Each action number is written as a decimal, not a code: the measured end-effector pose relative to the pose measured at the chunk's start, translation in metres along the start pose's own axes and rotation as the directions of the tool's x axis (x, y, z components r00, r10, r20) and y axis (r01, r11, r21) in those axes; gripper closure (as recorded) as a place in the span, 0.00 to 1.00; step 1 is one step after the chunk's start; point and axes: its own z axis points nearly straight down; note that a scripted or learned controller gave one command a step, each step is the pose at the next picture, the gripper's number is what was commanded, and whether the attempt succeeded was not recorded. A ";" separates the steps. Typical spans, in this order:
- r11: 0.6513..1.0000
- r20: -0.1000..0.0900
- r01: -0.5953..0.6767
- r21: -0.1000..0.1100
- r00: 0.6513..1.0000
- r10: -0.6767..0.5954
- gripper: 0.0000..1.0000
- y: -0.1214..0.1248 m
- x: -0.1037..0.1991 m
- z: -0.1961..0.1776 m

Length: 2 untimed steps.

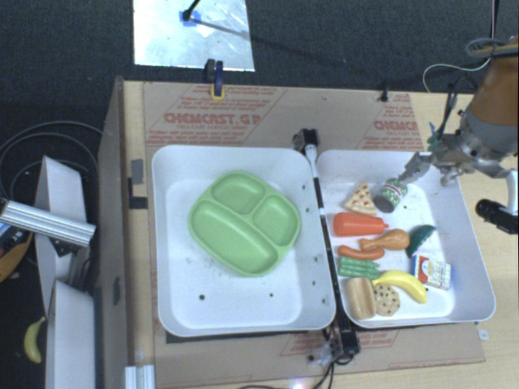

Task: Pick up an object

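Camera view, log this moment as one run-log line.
gripper: over right bin, at small can | grasp: unclear | green tray: left bin

Gripper [405, 178] hangs over right bin [470, 241], at a small can [392, 194]; green tray [244, 222] occupies left bin [174, 209].

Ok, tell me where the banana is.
In the camera view, the banana lies low in the right bin, between the cookie and the small carton.

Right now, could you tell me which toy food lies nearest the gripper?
The small can, at the gripper, above the carrot.
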 end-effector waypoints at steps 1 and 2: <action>1.000 -0.003 0.002 -0.005 1.000 -0.002 0.00 0.011 0.036 0.114; 1.000 -0.004 0.003 -0.005 1.000 -0.003 1.00 0.013 0.034 0.093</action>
